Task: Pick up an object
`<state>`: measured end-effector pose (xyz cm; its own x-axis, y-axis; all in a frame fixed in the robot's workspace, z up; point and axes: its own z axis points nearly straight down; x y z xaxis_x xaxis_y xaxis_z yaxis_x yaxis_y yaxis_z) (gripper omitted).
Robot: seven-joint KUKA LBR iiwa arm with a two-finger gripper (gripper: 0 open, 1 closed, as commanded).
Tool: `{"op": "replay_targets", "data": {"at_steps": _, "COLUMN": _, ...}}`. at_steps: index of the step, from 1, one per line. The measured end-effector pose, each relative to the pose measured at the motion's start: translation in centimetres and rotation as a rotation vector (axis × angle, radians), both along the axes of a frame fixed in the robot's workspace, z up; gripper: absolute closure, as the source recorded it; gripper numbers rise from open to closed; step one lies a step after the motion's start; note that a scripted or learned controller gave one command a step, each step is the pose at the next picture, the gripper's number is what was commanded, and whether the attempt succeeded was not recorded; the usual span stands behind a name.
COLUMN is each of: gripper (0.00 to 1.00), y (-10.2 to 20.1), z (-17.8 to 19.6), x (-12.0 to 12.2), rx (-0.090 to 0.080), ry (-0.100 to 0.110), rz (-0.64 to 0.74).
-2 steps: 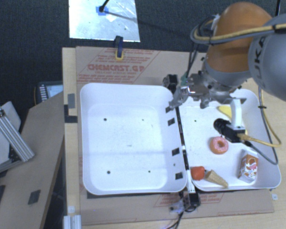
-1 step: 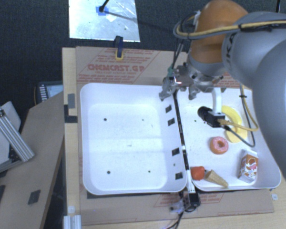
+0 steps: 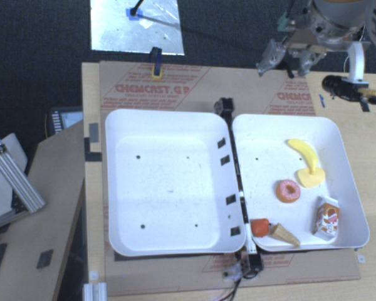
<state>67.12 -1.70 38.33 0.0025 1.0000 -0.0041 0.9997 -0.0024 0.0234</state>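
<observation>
Gripper above right bin, empty-fingered.

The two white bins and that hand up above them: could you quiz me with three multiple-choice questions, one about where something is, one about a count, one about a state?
1. Where does the pink ring-shaped toy doughnut lie?
A. left white plastic bin
B. right white plastic bin
C. on the cardboard sheet

2. How many toys lie in the right white plastic bin?
A. two
B. four
C. six

3. Where is the robot's hand relative to the toys?
A. raised beyond the bins' far edge, holding nothing
B. pressed on the yellow toy
C. lifting the small carton

Answers:
1 B: the doughnut sits mid-bin on the right.
2 B: yellow curved banana-like toy, doughnut, orange-and-tan ice-cream cone toy, small brown-and-white carton.
3 A: it hangs over the cardboard, with no toy near it.
</observation>
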Motion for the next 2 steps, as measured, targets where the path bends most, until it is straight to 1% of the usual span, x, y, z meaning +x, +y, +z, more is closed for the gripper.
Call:
{"op": "replay_targets", "data": {"at_steps": 1, "gripper": 0.0, "y": -2.3, "z": -20.9, "x": -0.6, "rx": 0.004, "ry": 0.038, "rz": 0.001}}
{"op": "replay_targets", "data": {"at_steps": 2, "gripper": 0.0, "y": 3.0, "z": -19.9, "x": -5.3, "rx": 0.007, "ry": 0.026, "rz": 0.011}}
